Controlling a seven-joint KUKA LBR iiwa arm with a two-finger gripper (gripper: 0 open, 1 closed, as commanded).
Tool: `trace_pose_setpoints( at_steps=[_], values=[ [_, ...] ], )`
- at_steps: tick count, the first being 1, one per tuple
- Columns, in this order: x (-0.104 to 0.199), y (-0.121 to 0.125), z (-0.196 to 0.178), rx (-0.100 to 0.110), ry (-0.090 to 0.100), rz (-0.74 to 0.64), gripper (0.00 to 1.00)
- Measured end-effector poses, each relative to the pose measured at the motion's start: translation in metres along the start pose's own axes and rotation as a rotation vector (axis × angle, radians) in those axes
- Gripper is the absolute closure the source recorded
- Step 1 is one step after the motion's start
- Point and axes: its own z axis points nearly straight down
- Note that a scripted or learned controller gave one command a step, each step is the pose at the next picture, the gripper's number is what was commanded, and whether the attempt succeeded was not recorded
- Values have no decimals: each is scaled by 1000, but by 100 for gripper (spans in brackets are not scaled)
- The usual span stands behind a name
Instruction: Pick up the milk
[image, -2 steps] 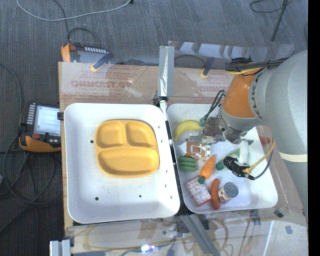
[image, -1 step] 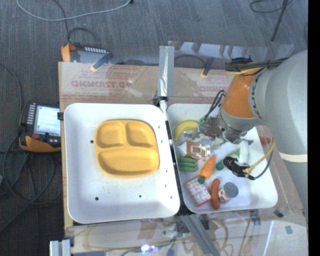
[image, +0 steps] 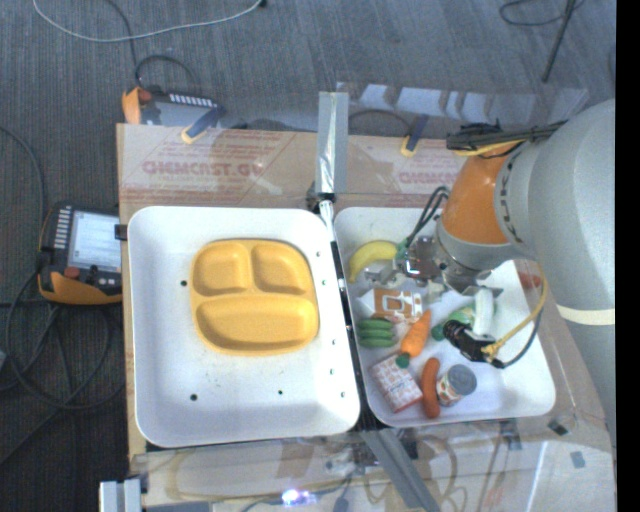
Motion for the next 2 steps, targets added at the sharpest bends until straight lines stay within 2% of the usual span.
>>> trace_pose_setpoints(
  at_steps=[1, 2],
  values=[
    [-1, 0, -6, 6, 1, 0, 100],
    [-5, 19, 0, 10, 7, 140, 100]
  ],
)
